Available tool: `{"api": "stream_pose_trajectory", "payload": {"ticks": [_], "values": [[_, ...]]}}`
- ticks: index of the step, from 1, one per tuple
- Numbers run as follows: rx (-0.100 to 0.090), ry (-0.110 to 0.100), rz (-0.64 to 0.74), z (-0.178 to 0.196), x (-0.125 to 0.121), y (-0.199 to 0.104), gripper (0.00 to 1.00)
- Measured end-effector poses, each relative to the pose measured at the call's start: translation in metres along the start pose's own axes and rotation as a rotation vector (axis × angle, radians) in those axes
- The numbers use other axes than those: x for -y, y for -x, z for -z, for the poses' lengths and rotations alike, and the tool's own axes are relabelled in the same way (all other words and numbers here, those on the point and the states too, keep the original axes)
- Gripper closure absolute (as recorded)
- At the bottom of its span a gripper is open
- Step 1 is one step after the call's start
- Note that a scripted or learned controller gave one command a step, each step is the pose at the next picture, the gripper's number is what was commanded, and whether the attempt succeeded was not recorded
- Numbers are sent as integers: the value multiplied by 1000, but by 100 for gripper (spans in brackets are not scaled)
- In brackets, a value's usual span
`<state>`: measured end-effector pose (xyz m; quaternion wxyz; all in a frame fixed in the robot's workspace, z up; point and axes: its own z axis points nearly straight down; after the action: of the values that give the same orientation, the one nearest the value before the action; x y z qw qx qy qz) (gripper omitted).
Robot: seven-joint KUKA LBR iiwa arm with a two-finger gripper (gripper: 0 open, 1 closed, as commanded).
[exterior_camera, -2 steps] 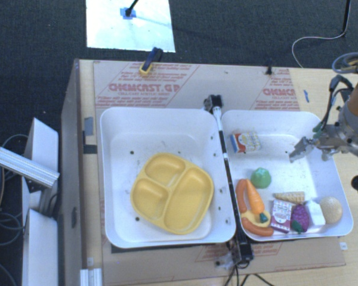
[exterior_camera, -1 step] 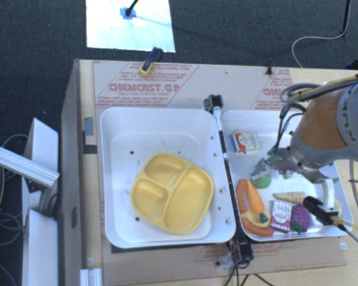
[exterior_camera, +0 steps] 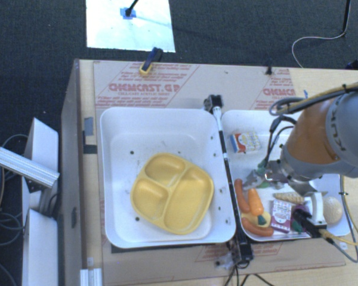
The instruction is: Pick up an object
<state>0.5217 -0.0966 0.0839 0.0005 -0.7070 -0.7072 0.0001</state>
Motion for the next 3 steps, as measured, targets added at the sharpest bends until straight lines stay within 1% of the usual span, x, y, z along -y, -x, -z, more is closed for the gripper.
{"api": "stream_pose_trajectory", "payload": {"ticks": [1,2,3], "values": [[1,3,2,1,-48,10,0],[1,2,0,0,-10,-8,0],[1,4,1,11,-11,-8,100]]}}
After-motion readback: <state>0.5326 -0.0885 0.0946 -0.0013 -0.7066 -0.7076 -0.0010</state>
